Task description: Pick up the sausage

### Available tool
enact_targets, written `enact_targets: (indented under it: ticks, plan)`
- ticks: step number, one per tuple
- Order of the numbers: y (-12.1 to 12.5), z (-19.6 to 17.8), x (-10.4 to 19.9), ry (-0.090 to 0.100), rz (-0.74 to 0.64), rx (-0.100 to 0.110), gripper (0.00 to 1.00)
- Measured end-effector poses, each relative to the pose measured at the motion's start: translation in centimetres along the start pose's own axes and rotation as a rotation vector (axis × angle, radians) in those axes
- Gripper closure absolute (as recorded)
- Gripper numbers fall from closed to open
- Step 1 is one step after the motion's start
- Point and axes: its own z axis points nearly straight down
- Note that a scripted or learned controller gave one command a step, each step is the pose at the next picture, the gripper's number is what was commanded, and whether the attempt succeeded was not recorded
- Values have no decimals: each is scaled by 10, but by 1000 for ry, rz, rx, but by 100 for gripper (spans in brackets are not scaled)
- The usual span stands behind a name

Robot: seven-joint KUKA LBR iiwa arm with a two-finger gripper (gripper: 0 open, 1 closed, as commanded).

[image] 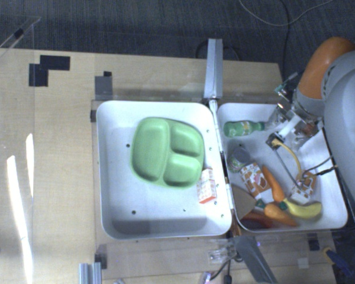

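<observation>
I see the dark red sausage (255, 220) lying left of the banana (305, 209) in the right bin (337, 216), with a carrot (279, 213) between them. The jaws hover well beyond the banana, nearer the green bottle (244, 128). I cannot tell whether they are parted.

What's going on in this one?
The arm reaches in from the right, with its hand over the back of the right bin, close to a green bottle. The sausage, apparently the dark red piece at the front of that bin, lies untouched beside a carrot and a banana. The left bin holds a green plate and a small carton.
</observation>
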Motion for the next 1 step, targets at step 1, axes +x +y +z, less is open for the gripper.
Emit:
enact_targets:
  ticks: [1]
  plan:
    - [26,0,-18,-2,-41,13,0]
